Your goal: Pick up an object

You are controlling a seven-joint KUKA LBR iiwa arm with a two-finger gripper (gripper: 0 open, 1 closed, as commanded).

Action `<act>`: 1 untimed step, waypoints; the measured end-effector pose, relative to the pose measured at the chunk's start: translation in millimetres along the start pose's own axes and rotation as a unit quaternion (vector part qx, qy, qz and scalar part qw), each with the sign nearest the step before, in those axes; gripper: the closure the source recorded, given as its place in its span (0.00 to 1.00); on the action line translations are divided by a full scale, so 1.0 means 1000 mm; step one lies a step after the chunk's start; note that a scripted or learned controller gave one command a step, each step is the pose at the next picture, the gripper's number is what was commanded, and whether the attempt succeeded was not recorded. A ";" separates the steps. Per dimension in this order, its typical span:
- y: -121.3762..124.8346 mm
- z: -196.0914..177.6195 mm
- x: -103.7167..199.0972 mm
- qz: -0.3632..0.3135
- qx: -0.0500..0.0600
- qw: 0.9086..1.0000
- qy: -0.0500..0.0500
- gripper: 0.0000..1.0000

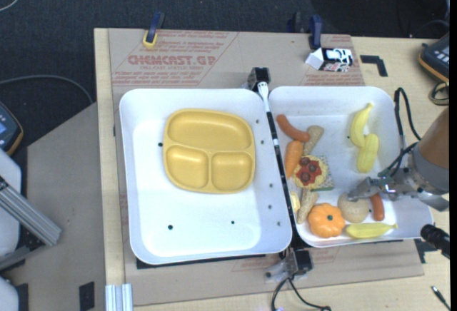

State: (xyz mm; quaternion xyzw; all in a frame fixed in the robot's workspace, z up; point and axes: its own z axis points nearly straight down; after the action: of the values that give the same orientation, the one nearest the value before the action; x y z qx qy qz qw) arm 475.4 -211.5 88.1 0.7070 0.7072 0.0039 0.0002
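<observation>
Yellow divided tray (pixel 210 150) in left bin (pixel 143 181); toy foods in right bin (pixel 335 99); fingers (pixel 360 190) near potato (pixel 353 209)

Even overhead light is brightening the white bins (pixel 136 181). Soft shadows are falling; edges are looking slightly grainy.

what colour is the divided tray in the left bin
Yellow: the divided tray shows plainly in the camera view, lying in the left bin.
</observation>
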 end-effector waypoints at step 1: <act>0.002 -0.013 -0.002 0.000 -0.006 1.000 -0.005 1.00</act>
State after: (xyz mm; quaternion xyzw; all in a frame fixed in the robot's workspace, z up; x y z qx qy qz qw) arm 477.5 -213.2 101.1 0.7070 0.7072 0.0045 0.0078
